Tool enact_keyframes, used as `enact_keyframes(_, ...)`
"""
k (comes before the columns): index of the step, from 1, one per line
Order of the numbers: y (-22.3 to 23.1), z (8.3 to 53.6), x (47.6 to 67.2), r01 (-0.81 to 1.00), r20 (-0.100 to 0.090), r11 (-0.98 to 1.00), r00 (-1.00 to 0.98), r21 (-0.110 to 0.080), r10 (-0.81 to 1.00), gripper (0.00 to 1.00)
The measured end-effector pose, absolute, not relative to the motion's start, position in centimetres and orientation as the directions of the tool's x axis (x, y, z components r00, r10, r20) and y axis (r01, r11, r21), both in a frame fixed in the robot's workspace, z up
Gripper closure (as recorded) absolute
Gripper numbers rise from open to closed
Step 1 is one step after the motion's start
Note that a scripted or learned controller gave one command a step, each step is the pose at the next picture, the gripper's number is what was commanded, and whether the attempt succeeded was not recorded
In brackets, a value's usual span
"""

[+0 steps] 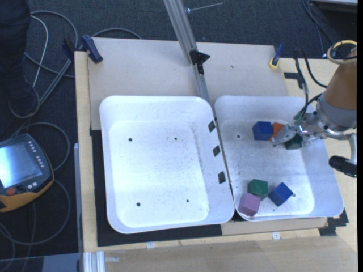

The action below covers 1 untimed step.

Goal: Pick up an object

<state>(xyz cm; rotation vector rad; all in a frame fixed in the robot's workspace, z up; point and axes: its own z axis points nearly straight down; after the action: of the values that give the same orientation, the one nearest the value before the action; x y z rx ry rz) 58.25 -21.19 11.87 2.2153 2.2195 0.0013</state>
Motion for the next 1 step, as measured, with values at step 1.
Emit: enact_keyframes(1,-21.24,11.04,65.24,1.000,-0.011,0.005,-0.004,0.020,1.000,0.00)
